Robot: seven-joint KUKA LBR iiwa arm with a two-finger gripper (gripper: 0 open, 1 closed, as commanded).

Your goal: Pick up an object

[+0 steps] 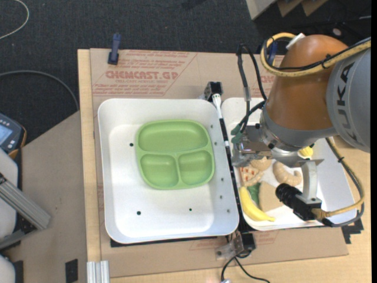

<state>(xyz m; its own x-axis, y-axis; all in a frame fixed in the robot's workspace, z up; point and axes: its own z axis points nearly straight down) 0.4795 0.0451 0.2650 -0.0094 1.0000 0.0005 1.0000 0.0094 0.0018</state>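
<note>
We are looking down on a tabletop (147, 69) carrying two white bins side by side. The left bin (118, 175) is holding a green divided plate (175, 154). Our arm (312, 87) is reaching over the right bin (339, 175), its orange band and grey wrist covering much of it. The pincer (250, 148) is sitting low near the wall where the bins meet; we cannot tell how it stands. Just below it, a yellow banana (253, 208) is lying in the right bin's near corner, beside some tan pieces (281, 173) and a green scrap (253, 191).
</note>
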